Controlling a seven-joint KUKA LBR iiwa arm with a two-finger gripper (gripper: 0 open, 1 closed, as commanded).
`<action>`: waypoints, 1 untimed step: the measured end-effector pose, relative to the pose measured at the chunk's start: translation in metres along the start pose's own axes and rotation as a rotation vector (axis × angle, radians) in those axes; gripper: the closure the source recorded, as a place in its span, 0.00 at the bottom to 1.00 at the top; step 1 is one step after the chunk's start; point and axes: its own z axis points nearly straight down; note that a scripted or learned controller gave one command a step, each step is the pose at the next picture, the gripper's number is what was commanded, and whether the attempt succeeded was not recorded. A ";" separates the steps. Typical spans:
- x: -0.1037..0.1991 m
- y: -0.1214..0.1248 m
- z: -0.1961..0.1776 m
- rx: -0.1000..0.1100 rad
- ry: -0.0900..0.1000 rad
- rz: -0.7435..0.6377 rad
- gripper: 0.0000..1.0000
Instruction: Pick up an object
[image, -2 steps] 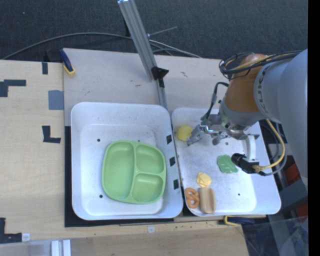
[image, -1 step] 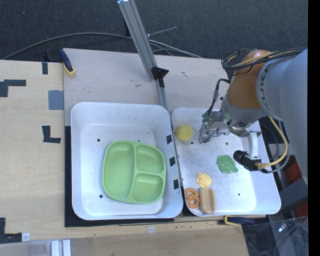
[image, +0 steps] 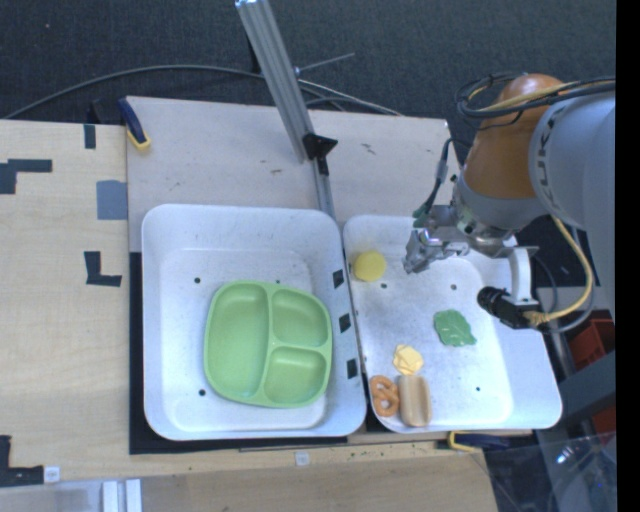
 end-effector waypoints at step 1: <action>0.004 0.000 -0.063 -0.003 -0.001 0.000 1.00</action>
